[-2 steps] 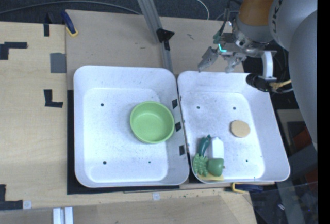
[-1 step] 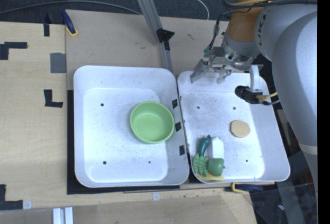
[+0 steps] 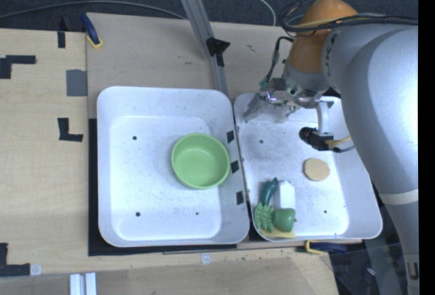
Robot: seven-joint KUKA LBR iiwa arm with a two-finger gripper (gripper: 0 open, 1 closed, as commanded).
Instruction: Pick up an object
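My gripper (image 3: 267,110) hangs over the far left corner of the right bin (image 3: 340,215), its two fingers spread open with nothing between them. A tan round disc (image 3: 316,169) lies in the right bin, below and to the right of the gripper. At that bin's near left corner sits a cluster: a green pepper-like toy (image 3: 283,219), a teal piece (image 3: 270,190), a white block (image 3: 287,194) and a leafy green piece (image 3: 262,217). A light green bowl (image 3: 200,161) rests in the left bin (image 3: 122,151), well to the left of the gripper.
The grey arm (image 3: 380,96) with its orange band (image 3: 319,22) covers the right side of the view. A slanted grey pole (image 3: 197,15) stands behind the bins. A black connector (image 3: 314,137) sticks out under the wrist. A blue and yellow clamp (image 3: 90,30) sits at the bench's far left.
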